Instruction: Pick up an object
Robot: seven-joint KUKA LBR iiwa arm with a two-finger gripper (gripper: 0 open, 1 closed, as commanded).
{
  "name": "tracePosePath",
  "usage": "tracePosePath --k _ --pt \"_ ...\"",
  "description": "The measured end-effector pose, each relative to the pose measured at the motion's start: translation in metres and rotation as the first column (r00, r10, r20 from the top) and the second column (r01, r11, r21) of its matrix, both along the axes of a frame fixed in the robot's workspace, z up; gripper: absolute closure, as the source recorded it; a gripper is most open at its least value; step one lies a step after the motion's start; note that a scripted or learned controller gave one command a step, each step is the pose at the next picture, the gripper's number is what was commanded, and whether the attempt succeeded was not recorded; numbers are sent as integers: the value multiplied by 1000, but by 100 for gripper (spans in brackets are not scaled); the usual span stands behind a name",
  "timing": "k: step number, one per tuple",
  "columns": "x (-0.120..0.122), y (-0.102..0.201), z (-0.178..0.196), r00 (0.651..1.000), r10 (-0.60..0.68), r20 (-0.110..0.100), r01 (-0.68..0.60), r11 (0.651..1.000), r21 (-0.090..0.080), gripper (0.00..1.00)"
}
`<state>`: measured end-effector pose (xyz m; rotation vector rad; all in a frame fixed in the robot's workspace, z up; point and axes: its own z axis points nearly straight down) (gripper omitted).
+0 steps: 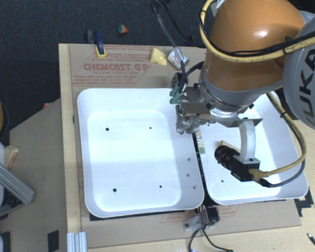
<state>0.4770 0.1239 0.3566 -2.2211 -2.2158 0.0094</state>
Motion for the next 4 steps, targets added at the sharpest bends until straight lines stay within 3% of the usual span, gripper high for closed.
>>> tracePosePath --k 1,2,3,4 --pt "3 27 65 1000 6 16 -6 1000 5 100" --pt "2 -47 57 1000 -5 5 5 1000 0 100" --pt "2 21 48 1000 10 3 -10 1000 2 100" --pt "2 91 102 1000 11 14 -11 1000 6 100"
